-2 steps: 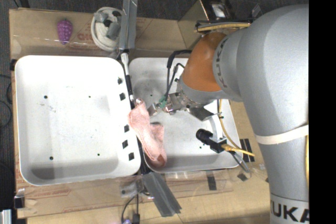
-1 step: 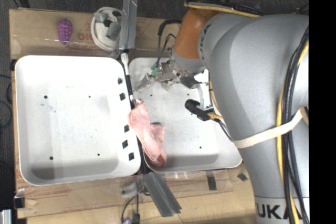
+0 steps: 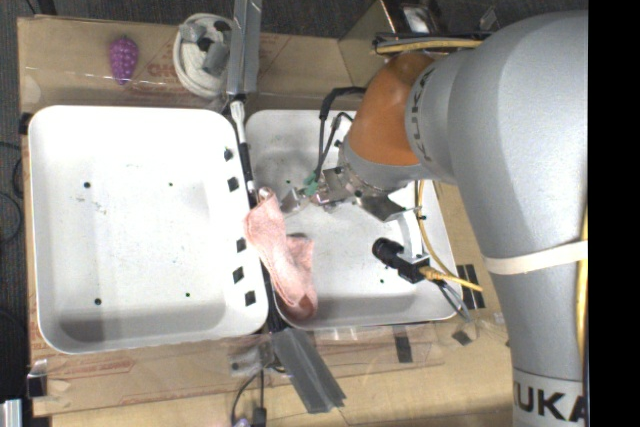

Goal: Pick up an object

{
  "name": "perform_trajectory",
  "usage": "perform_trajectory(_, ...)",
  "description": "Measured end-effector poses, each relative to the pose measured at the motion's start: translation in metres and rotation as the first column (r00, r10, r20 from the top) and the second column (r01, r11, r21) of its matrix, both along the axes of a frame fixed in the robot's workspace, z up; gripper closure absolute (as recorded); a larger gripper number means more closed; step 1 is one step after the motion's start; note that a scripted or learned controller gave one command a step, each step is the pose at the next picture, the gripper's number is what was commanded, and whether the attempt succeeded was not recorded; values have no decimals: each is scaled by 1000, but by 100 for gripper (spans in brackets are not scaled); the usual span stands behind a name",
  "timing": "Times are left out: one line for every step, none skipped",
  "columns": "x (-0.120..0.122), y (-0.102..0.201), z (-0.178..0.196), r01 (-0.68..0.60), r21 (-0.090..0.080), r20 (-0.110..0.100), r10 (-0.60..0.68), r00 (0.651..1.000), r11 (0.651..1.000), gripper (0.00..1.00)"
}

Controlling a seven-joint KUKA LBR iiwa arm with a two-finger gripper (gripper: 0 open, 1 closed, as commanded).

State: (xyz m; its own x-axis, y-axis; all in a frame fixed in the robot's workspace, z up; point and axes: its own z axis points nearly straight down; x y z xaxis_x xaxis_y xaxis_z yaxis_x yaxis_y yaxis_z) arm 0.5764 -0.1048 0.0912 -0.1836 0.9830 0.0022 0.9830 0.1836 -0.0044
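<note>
A dark carpeted floor surrounds a cardboard-covered worktop (image 3: 70, 50) that carries two shallow white bins side by side, seen from the one camera looking down at a slant. The left bin (image 3: 130, 225) has a bare floor with a few small dark specks, while the right bin (image 3: 350, 290) holds the likely target, a pink cloth (image 3: 282, 255) crumpled against the bin's left wall, next to the divider between the bins. A purple grape-like toy (image 3: 123, 58) and a white coil of cord (image 3: 202, 53) sit on the worktop beyond the bins. The grey arm (image 3: 520, 165) with its orange band reaches in from the right, and the end effector (image 3: 312, 190) hovers low in the right bin just beside the cloth's upper end; whether its fingers stand apart or together cannot be told from this angle. The cloth looks light, limp and easy to bunch, so it should deform rather than resist. A pinch on a raised fold near its thicker middle seems more promising than the thin upper tip, which could slip out. Its long axis runs roughly along the bin's left wall, from the narrower end near the end effector down to a broader, folded end toward the near edge, leaning slightly rightward as it descends.
</note>
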Motion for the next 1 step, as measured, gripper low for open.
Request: perform_trajectory(-70, 4, 0, -106, 0, 1, 106, 994, 994, 0)
